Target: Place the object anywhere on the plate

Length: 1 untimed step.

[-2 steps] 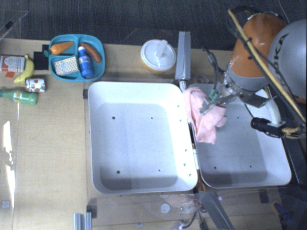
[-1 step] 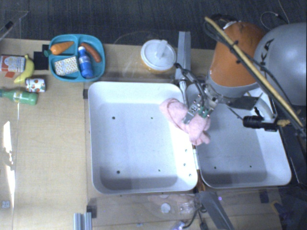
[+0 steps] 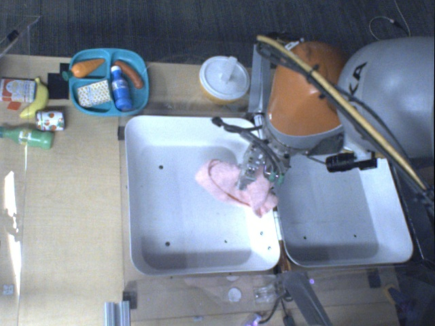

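A pink plate (image 3: 219,177) lies in the left white bin (image 3: 163,209), near its right wall. A pink lump (image 3: 262,199) of the same colour rests at the plate's right edge, against the wall between the bins. My gripper (image 3: 253,172) hangs straight over the plate's right half and hides that part of it. I cannot make out anything held in it. The orange band and grey arm (image 3: 306,94) rise behind it to the right.
The right white bin (image 3: 346,216) lies under the arm. Behind the bins stand a blue divided tray (image 3: 109,81) of toy food and a white lidded cup (image 3: 224,77). A banana (image 3: 37,99), a can (image 3: 50,120) and a green bottle (image 3: 27,137) lie at the far left.
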Available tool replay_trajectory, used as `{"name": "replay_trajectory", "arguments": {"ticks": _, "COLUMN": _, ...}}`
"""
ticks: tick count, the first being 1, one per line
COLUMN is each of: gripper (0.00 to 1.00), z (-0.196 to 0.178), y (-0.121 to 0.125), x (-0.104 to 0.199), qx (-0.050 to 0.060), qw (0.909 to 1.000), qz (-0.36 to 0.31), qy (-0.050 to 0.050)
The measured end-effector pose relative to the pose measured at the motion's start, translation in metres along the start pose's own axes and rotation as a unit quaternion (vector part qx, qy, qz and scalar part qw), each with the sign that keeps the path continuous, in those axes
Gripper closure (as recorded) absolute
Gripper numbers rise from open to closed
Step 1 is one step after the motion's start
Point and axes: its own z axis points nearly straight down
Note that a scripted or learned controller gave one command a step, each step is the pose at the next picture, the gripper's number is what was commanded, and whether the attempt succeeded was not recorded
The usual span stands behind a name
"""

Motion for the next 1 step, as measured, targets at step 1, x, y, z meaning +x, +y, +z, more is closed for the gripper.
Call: {"name": "replay_trajectory", "arguments": {"ticks": 1, "gripper": 1.0, "z": -0.0123, "y": 0.0406, "x": 0.0268, "qx": 0.0, "qw": 0.9885, "qz": -0.151, "qy": -0.001}}
